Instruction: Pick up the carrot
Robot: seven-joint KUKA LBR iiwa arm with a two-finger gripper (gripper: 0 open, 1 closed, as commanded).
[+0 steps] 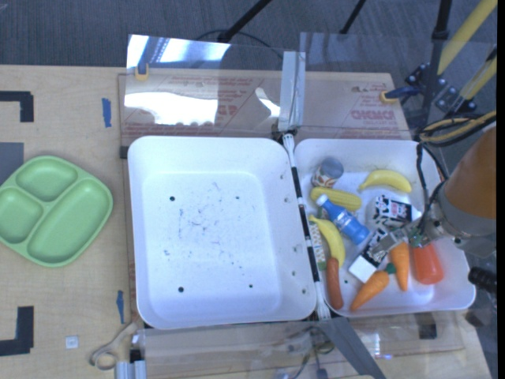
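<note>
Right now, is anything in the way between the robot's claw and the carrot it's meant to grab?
Nothing visible blocks it. The gripper sits directly over the right bin, right beside two carrots: one carrot upright just below it, another carrot lying aslant. A red-orange item crowds the nearer carrot's right side.

Two orange carrots are lying in the lower right of the frame. One carrot [372, 288] is slanting with its tip pointing lower left; the other carrot [401, 264] is lying nearly upright just beside it, to its upper right.
</note>
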